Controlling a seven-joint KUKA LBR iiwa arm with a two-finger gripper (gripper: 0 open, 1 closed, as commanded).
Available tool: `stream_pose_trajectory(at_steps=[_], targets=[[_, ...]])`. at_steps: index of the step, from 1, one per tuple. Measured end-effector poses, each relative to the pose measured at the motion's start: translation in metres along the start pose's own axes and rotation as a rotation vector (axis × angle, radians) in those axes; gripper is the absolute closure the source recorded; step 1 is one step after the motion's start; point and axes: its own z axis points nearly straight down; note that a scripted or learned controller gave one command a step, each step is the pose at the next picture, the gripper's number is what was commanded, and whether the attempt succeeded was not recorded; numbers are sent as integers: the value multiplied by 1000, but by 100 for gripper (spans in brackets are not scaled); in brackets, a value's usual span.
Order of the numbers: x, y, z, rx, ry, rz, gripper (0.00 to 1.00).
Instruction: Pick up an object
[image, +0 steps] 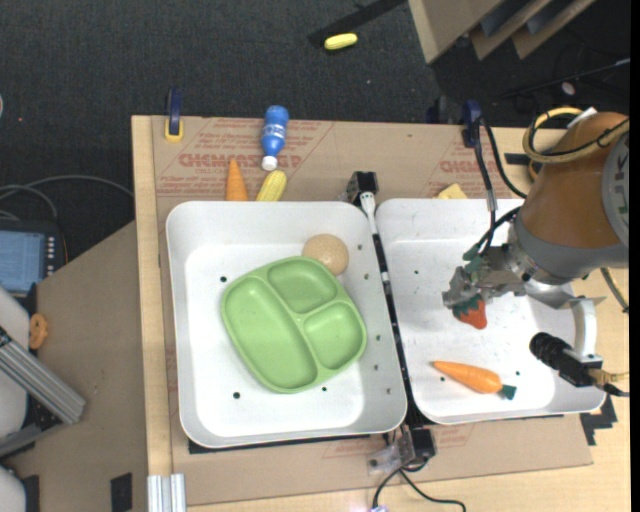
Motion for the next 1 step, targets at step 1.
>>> stream_pose_trajectory(at_steps=[1], targets=[[40,58,6,7,-3,5,100]])
